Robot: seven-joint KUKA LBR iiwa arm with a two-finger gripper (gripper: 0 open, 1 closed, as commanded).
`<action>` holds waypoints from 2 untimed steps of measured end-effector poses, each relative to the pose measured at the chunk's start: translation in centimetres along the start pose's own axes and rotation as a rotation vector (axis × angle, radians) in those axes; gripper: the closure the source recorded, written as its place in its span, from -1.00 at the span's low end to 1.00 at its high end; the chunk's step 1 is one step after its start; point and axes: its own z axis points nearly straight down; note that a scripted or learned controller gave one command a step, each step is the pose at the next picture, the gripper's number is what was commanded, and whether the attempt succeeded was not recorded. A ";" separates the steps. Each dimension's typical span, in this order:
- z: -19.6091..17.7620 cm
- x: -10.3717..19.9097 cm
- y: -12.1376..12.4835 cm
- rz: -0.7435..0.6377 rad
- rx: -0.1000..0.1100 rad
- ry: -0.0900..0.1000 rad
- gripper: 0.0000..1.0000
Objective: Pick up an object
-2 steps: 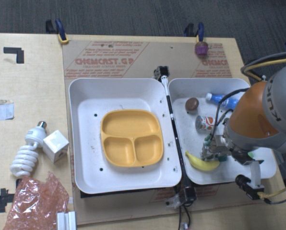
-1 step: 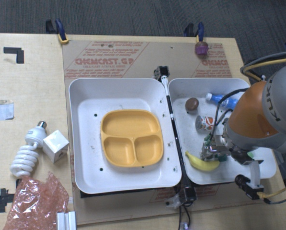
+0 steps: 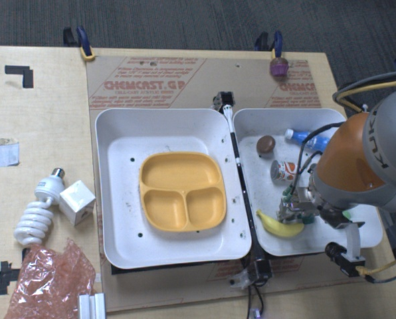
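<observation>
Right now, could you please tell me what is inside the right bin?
The right bin holds a banana, a brown ball, a small can and a blue bottle. The end effector is just above the banana. The arm covers the bin's right part.

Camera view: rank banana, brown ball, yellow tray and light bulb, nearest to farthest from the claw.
1. banana, right bin, just below the claw.
2. brown ball, right bin, toward the back.
3. yellow tray, left bin.
4. light bulb, on the bench, far left.
</observation>
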 end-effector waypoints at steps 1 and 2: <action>0.0 0.0 0.0 0.000 0.000 0.000 -1.00; 0.0 -0.9 0.0 0.000 0.001 0.000 -1.00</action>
